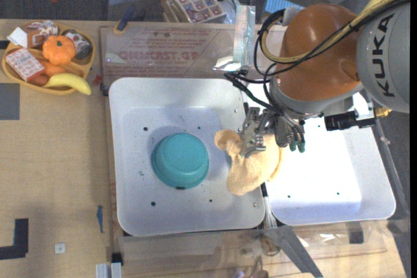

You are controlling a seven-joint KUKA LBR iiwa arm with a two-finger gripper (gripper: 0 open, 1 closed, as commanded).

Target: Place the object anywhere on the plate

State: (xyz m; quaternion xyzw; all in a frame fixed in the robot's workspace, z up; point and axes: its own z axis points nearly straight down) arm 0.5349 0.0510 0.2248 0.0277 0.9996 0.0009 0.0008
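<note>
So the thing to move looks like a floppy tan object (251, 166), maybe a soft tortilla or a cloth-like flatbread toy, lying at the right edge of the left bin (130, 107) and draped a bit over the seam toward the right bin (352, 192). The pincer (255, 139) sits right on top of its upper part, and the fingers seem to be pinching a fold of it, so I'd say it's closed on the object, though the view from above is cluttered with cables. My guess is the stuff is light and limp: it'll sag and swing when lifted, and could slide out if only a thin edge is caught. Grabbing a bunched fold near the middle seems safer than a rim. The target is presumably the teal plate (181, 160), which honestly looks more like an upturned bowl, sitting near the middle of the left bin, just beside the object but not touching it. As for writing: "KUKA" is readable on the grey arm (384, 55) at the right. There's faint reddish lettering on a clear lid at the bin's far edge, too washed out to read.
</note>
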